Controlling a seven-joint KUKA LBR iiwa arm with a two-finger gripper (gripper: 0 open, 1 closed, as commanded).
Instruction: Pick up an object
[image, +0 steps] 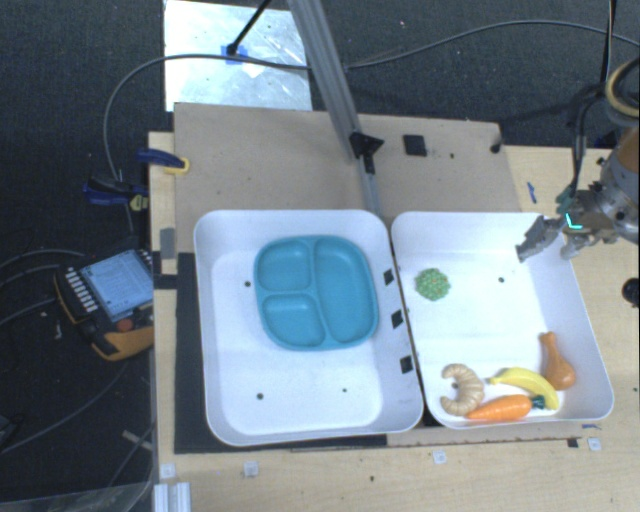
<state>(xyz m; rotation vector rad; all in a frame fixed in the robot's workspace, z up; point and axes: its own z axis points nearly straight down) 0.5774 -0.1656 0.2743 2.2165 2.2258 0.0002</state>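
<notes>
Pincer (545, 243), whose grip state I cannot tell, hangs at the right bin's (480, 240) far right rim; one broccoli (432, 284) lies on open floor, four foods crowd the near wall.

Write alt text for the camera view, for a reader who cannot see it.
The robot's claw hangs over the upper right edge of the right bin, which holds a green ball, croissant, carrot, banana and drumstick. The left bin holds a blue divided plate.
</notes>
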